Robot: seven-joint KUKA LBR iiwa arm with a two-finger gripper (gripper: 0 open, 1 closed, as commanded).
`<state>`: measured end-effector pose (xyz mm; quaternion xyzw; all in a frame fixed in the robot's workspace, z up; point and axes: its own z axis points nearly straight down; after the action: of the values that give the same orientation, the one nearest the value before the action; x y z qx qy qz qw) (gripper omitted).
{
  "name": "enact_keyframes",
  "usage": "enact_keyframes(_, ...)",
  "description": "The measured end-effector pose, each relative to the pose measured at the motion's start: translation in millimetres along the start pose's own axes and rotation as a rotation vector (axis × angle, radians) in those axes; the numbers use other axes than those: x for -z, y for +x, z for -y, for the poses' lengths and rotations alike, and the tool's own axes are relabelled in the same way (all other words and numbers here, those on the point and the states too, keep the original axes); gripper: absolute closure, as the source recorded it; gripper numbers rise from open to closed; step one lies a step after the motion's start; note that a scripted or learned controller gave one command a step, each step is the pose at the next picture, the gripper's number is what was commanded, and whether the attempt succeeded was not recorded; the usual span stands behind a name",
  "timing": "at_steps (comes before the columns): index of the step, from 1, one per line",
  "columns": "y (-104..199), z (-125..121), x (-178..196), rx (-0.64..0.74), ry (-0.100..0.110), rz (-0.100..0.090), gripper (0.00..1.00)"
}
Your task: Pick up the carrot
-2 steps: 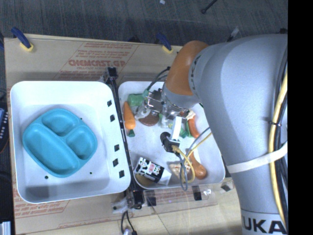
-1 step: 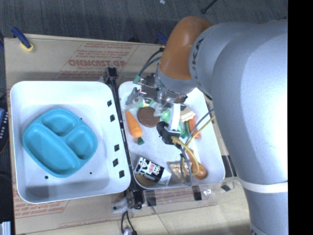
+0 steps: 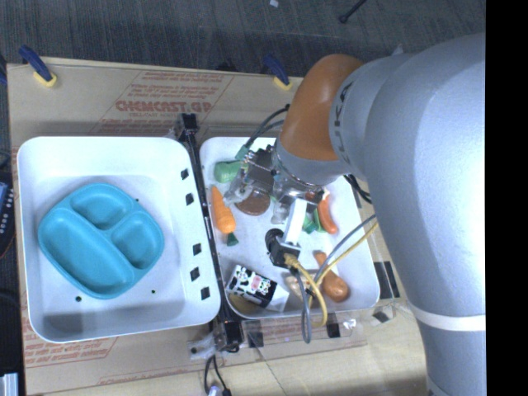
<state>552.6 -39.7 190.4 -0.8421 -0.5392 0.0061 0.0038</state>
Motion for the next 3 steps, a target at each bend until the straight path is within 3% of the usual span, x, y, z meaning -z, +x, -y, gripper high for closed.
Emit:
enact_keyframes(1, 0, 0, 0, 0.000, -0.001, 0.000, 0.00)
enact_keyframes(2, 15, 34, 0, 0.024, -0.002, 0.001, 0.00)
enact_keyframes(3, 14, 34, 0, 0.021, -0.003, 0.001, 0.00)
